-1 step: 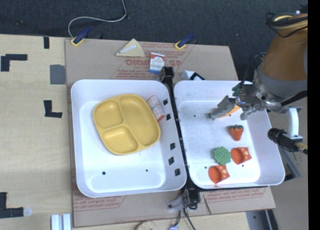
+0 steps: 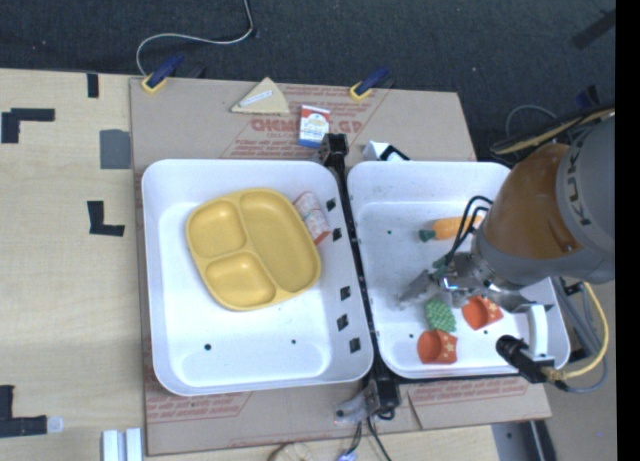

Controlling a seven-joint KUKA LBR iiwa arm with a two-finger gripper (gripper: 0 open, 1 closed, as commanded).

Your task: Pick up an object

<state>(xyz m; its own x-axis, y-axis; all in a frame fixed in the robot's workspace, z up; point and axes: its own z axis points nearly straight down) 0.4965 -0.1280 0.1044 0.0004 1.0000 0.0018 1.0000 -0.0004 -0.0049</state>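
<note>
White plastic makes up both bins, and the right bin (image 2: 400, 194) is the landmark for everything that matters here. In the camera view the arm (image 2: 545, 214) comes in over that bin's right wall, its orange band hanging above the bin's right half, and the gripper (image 2: 452, 282) sits low over the bin floor near its middle. Grey metal parts spread out from the wrist toward the bin's centre, but whether anything is between them, or how the gripper is set, I cannot tell from this slant. Candidates for the pick all lie in the right bin: a green patterned piece (image 2: 440, 313) just below the gripper, an orange-red piece (image 2: 481, 311) beside it toward the bin's right wall, a red rounded object (image 2: 437, 348) near the bin's front edge, and a carrot-like orange toy with a green end (image 2: 445, 228) toward the bin's back. The green piece and the orange-red one look nearest the tool, so one of them is probably the target. To do this well, I would judge the tool should centre over a single item and not straddle the two neighbours, come down plumb to the floor, and close only once the item sits squarely in the gap; the pieces look small and light, so a glancing touch may just push them aside. Beyond the bin's left wall, the left bin (image 2: 170, 349) holds a yellow divided tray (image 2: 252, 247), well apart from the work.
</note>
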